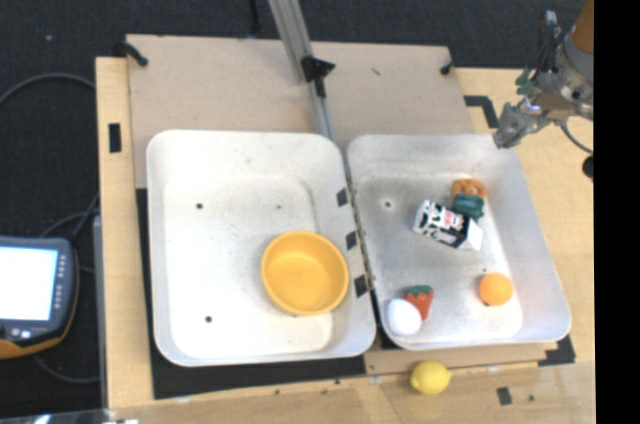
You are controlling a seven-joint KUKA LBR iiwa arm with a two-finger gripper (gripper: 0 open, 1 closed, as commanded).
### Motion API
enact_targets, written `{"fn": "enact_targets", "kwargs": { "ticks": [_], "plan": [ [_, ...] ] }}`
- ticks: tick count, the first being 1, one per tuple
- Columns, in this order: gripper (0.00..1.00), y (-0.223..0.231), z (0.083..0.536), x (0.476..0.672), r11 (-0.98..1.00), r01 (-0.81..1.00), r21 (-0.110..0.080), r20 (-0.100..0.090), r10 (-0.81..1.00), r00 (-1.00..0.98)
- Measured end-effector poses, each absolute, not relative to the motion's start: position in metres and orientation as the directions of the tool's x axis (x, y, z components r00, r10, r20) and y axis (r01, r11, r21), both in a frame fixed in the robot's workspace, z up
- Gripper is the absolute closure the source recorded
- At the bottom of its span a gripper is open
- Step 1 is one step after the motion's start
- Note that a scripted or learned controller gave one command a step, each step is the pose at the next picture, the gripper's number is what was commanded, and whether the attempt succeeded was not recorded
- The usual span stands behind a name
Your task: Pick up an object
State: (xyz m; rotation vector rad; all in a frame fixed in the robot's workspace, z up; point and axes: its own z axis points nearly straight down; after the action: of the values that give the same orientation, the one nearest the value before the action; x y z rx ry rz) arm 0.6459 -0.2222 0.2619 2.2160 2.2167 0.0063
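My gripper [509, 129] hangs over the far right corner of the right bin [400, 162], apart from every object. In that bin lie a black-and-white toy [442, 223] with a teal piece [468, 205] and a small orange-brown toy [467, 187] touching it. An orange ball [494, 289] sits near the bin's right front. A white egg [404, 317] and a red-orange strawberry-like toy [421, 300] rest at the front left corner. A yellow bowl [304, 272] stands in the left bin [200, 182].
A yellow lemon [430, 377] lies on the bench in front of the right bin. A metal pole [285, 2] slants up from between the bins at the back. A tablet-like screen [30, 287] sits off the bench at the left.
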Motion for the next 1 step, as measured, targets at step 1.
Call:
{"fn": "enact_targets", "kwargs": {
  "ticks": [1],
  "plan": [
    [1.00,-0.2221,0.2725,0.6470,0.004,1.000,0.004,0.000,1.000,-0.004]
  ]
}}
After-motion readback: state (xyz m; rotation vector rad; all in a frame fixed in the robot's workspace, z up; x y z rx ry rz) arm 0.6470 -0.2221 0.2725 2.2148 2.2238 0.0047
